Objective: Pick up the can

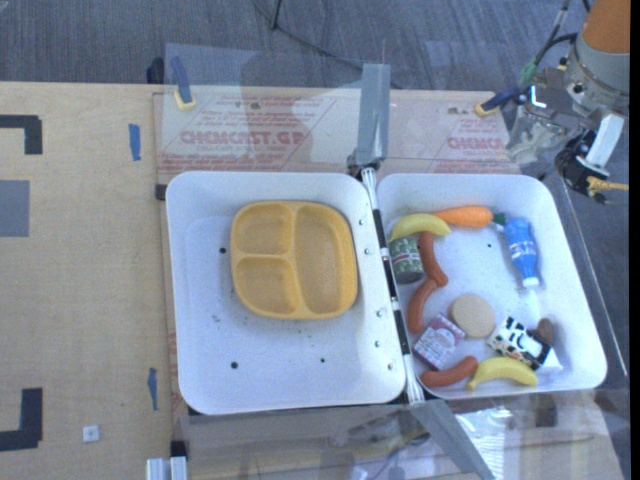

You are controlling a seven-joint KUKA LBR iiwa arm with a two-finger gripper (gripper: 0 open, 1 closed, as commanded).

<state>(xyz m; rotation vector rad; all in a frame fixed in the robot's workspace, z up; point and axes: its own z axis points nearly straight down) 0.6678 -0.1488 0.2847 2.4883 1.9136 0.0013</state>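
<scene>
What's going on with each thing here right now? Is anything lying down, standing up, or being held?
Can: lying in the right bin, at its left wall, not held.
Blue bottle: lying on its side.
Carrot: lying by the far wall.
Yellow divided plate: flat in the left bin, nothing on it.
Gripper: above the right bin's far corner, nothing visibly in it.

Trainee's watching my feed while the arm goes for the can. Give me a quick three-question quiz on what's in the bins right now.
1. True or false: the can lies in the right bin.
2. What sits in the left bin? A) blue bottle B) yellow divided plate C) carrot
3. Fill in: the can rests against the bin's ___ wall, just below a banana.

Key: 1 true; 2 B, the yellow divided plate; 3 left. The gripper hangs outside the right bin's far corner.
</scene>
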